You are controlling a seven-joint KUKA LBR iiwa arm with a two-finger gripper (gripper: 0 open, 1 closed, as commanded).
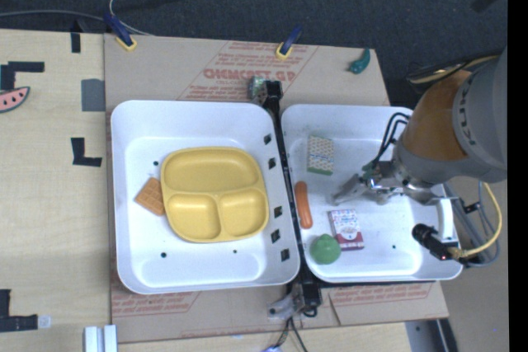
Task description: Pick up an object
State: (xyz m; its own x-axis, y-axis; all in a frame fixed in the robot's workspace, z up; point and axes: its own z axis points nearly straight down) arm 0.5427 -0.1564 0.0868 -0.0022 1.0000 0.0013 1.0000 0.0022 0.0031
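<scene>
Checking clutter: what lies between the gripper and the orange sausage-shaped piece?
Bare white floor of the right bin separates the gripper from the sausage.

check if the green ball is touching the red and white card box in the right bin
Cannot tell. In the camera view the green ball sits right against the card box corner, with no clear gap or contact.

yellow tray [216, 192]: glossy plastic | bins [132, 128]: smooth white plastic

The yellow plate [215, 193] covers part of the brown cracker [150, 196]. The print on the small red card [346, 228] is too tiny to read.
</scene>
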